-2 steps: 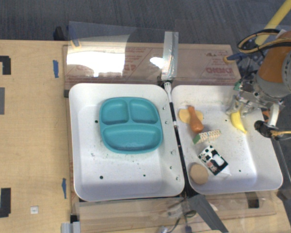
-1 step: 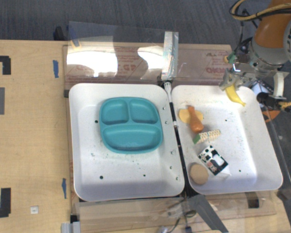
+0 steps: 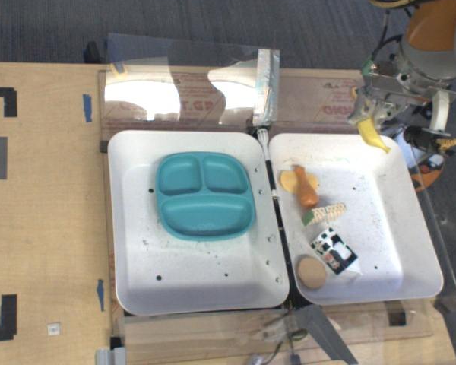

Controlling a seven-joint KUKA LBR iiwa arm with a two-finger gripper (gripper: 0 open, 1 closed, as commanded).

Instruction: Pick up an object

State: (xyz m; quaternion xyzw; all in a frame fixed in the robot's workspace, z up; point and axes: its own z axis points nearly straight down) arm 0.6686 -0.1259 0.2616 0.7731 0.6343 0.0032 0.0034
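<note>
The end effector (image 3: 372, 120) hangs above the far corner of the right bin (image 3: 410, 226), its fingers clamped on a small curved yellow banana (image 3: 373, 136), which is lifted clear of the bin floor. The matte teal divided plate (image 3: 205, 195), rounded and three-sectioned, lies in the left bin (image 3: 129, 226). An orange carrot (image 3: 305, 187), a round tan piece (image 3: 312, 273) and a black-and-white packet (image 3: 334, 251) lie in the right bin.

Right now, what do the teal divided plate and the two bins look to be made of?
The teal divided plate looks like moulded plastic with a matte finish: uniform colour, rounded compartment ridges, no sharp glare. The left bin and right bin look like thin formed white plastic with a slight sheen; their rims are softly rounded and their floors are speckled with dark marks. Coated metal cannot be ruled out.
</note>
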